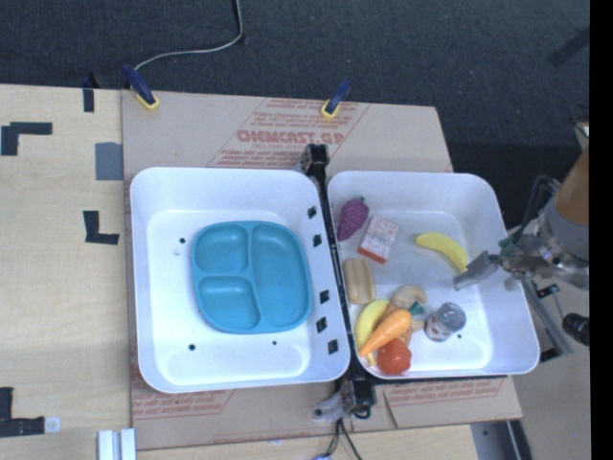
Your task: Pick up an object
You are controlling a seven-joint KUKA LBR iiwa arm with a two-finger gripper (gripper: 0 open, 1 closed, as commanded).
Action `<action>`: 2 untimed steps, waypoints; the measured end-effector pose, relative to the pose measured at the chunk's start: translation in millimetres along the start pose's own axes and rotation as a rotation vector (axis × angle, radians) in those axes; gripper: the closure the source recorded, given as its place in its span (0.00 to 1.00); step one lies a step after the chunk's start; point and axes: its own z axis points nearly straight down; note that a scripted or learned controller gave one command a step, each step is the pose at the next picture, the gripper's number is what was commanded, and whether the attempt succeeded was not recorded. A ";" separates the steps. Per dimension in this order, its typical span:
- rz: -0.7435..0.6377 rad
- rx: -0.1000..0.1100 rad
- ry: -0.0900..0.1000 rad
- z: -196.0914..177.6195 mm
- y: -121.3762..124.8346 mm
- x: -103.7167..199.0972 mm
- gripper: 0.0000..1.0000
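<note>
Camera view from above takes in two shallow white bins set side by side on a cardboard sheet (287, 127), with the arm (575, 204) coming in from the right. The claw (476, 272) hangs at the right bin's (479, 192) right-hand wall, its grey tip pointing left over the bin floor; whether it is released or clenched cannot be told, and nothing is seen gripped in it.

Every loose object lies in the right bin, left of the claw. Nearest is the yellow banana (442, 248), just up and left of the tip, apart from it. Below and left of the claw sits a small can (444, 320) showing a shiny round end. Farther left, a beige mushroom-like piece (409, 298) rests beside the can. An orange carrot (387, 330) lies aslant across a yellow piece (369, 320), and a red tomato (394, 356) touches the carrot's lower end near the bin's front wall. A tan bread-like piece (358, 280) lies along the bin's left wall. Up and well left of the claw are a small red and white box (379, 239) and, beside it, a purple grape bunch (351, 218).

The left bin (158, 195), farthest from the claw, holds a blue divided plate (253, 276) with three compartments, lying flat at its middle.

Black clips (315, 157) join the two bins along their shared edge.
</note>
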 end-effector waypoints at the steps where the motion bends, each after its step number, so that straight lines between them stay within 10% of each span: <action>1: -0.003 -0.008 -0.001 97.2 70.1 52.8 0.00; 2: -0.003 0.009 -0.002 98.8 169.1 96.2 0.00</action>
